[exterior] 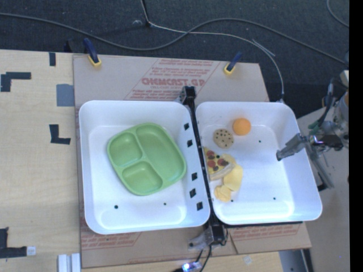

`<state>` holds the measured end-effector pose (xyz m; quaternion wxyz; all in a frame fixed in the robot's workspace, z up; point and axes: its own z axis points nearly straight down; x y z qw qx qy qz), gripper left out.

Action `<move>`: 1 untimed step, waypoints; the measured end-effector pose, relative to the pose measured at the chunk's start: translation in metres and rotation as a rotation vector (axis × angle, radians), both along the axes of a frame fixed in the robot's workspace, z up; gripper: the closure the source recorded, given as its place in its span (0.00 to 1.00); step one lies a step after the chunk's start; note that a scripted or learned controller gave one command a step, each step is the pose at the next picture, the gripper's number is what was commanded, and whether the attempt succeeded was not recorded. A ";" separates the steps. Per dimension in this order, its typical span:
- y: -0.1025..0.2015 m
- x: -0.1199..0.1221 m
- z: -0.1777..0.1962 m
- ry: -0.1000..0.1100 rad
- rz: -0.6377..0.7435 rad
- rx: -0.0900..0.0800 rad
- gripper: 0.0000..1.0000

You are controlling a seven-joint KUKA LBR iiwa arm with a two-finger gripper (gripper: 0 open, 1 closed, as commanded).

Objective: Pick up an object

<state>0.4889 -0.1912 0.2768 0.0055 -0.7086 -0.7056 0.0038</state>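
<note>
An orange ball (241,126), a cookie (223,137), a pizza slice (218,162) and a yellow piece (229,183) lie along the left side of the right bin (286,208). None is lifted; the pick looks not yet begun. A green divided plate (146,158) sits in the left bin (93,152). The gripper (286,150) hovers over the right bin's right edge, well apart from the objects; whether it is released or clenched cannot be told. The arm reaches in from the right over the table (34,112).
</note>
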 end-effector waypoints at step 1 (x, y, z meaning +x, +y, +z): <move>0.001 0.002 0.006 -0.012 0.005 -0.003 0.00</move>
